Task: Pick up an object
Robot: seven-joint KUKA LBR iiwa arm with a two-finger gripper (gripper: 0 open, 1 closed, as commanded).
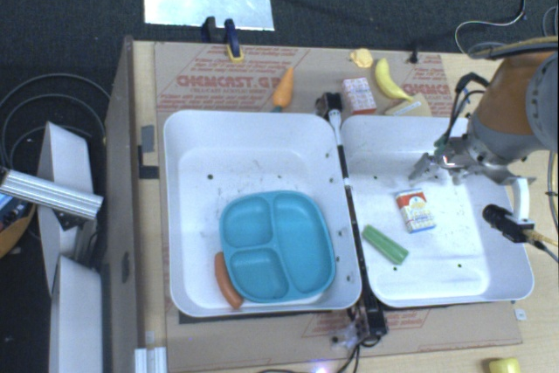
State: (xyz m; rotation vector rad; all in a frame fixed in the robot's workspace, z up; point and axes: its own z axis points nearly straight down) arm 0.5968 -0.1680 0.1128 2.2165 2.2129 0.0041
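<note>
Where cardboard (227, 83) shows behind bins, red print reads CHEMCAST.

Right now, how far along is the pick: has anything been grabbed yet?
Nothing looks done: the small carton and the green block lie flat on the right bin floor. In hand: the gripper sits over that bin, up and right of the carton, touching neither. Left: descend, close on one, lift.
</note>
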